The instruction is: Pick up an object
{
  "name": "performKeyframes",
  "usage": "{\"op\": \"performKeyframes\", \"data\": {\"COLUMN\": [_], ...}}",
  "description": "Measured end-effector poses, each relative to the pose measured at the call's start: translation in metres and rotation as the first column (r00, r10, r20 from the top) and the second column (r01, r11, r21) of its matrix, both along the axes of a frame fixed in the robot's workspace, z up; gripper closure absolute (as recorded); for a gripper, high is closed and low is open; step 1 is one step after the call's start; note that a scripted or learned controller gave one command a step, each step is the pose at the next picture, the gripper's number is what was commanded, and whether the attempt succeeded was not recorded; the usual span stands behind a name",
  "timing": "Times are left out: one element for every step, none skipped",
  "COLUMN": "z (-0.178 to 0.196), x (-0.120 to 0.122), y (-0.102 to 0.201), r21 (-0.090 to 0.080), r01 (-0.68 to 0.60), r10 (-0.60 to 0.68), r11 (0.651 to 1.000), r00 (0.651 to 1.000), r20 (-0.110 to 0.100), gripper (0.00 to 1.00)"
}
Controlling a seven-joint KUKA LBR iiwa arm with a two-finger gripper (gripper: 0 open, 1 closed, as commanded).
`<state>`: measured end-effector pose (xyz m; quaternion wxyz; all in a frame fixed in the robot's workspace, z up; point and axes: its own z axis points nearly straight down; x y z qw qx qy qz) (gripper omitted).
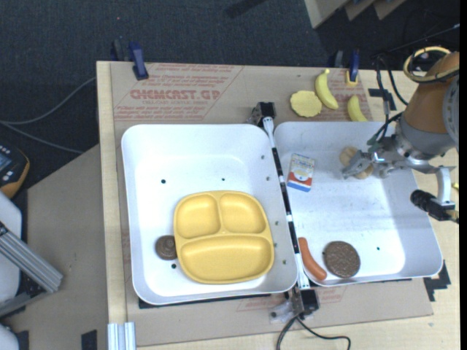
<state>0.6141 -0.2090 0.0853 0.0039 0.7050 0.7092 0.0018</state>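
bins (pixel 146 195) sit left of and under my gripper (pixel 359 168); yellow tray (pixel 222 235) far left. gripper hovers low over a small tan object (pixel 351 154), fingers narrow, touching it; i judge nothing lifted yet.

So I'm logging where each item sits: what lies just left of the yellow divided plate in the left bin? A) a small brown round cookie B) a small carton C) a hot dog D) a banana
A: a small brown round cookie lies against the left edge of the yellow divided plate in the left bin.
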Motion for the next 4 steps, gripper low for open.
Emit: {"op": "performKeyframes", "data": {"z": [0.000, 0.000, 0.011, 0.062], "x": [0.056, 0.052, 0.054, 0.054], "y": [0.049, 0.010, 0.012, 0.041], "r21": [0.003, -0.001, -0.002, 0.001], "r01": [-0.002, 0.008, 0.004, 0.002], "r10": [0.002, -0.008, -0.004, -0.002], "r11": [1.000, 1.000, 1.000, 1.000], "r00": [1.000, 1.000, 1.000, 1.000], "r20": [-0.001, -0.005, -0.001, -0.001], "gripper": [0.00, 0.00, 1.00, 1.00]}}
